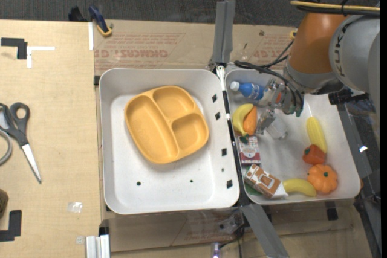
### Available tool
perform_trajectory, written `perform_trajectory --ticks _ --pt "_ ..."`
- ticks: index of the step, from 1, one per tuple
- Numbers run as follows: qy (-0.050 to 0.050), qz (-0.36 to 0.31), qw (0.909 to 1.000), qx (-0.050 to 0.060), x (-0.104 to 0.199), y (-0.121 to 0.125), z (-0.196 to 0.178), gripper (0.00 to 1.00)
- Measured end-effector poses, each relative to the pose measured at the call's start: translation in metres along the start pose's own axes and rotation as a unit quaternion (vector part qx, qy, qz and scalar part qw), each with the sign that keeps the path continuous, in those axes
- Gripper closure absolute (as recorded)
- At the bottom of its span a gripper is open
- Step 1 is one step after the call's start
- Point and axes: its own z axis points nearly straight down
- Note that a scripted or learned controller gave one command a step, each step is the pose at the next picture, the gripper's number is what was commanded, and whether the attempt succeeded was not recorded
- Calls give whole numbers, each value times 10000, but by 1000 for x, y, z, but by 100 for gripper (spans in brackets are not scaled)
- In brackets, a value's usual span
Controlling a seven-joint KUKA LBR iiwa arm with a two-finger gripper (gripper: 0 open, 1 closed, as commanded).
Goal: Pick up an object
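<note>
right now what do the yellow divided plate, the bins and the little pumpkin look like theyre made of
Divided plate: likely moulded plastic, matte yellow-orange, one even colour with soft rounded ridges.
Left bin and right bin: probably plastic, smooth white with a faint sheen.
Pumpkin: seemingly toy plastic or rubber, glossy orange; which one can't be told.

Just beside the gripper [270,119], on its left, a yellow banana [242,116] lies curved against an orange carrot-like piece [250,122]. Up and left of the gripper lies a clear bottle with a blue cap [247,89], on its side. Right of the gripper a yellow corn cob [316,133] rests lengthwise, with a red-orange pepper [314,154] and an orange pumpkin [323,177] below it. Well below the gripper lie a second banana [299,187] and two small printed cartons [263,181], one red-and-white [249,151].
</note>
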Motion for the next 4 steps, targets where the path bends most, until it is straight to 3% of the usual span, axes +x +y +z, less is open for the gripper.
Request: perform_trajectory --ticks 1,2,3,4 --pt "-70 173 9998 -25 12 0 -2 0" --pt "75 260 9996 -22 -10 -11 0 0" --pt "-31 1406 9901 -19 6 6 0 0" --pt "-99 1231 9923 -46 33 6 -3 0"
